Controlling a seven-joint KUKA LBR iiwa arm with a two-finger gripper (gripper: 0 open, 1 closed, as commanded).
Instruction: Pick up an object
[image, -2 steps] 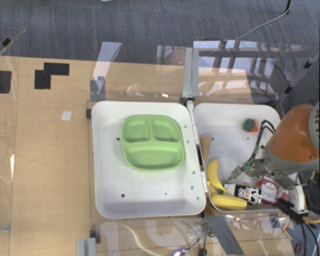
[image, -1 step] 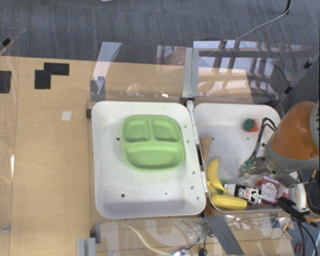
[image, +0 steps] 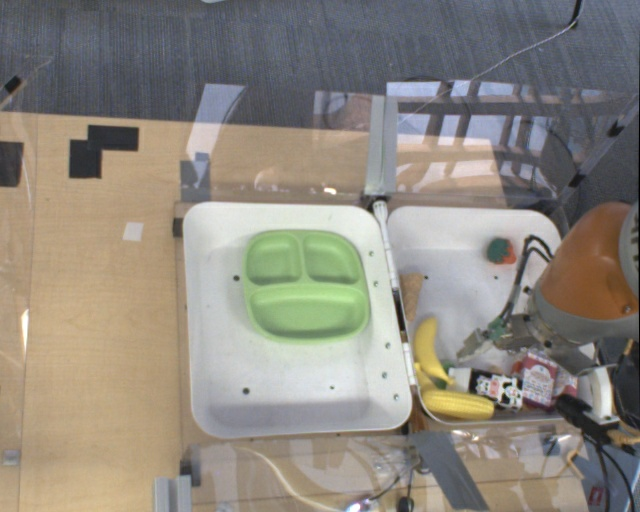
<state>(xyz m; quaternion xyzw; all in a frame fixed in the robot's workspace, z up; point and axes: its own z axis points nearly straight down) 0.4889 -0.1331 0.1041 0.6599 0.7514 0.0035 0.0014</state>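
Observation:
In the right bin (image: 450, 270), a yellow banana (image: 427, 349) lies near the left wall, with a second yellow piece (image: 458, 405) at the front wall. A small black-and-white box (image: 497, 389) and a red card box (image: 539, 380) lie at the front right. A small red and green fruit (image: 499, 249) sits near the back. My gripper (image: 480, 341) hangs low over the right bin, just right of the banana and above the small boxes. The grey arm with its orange band (image: 592, 275) covers the bin's right side.
The left bin (image: 215, 330) holds a green divided plate (image: 305, 285) in its middle. A metal divider (image: 392, 290) separates the two bins. Clear panels and a metal frame (image: 480, 130) stand behind the bins. Cables run along the front right.

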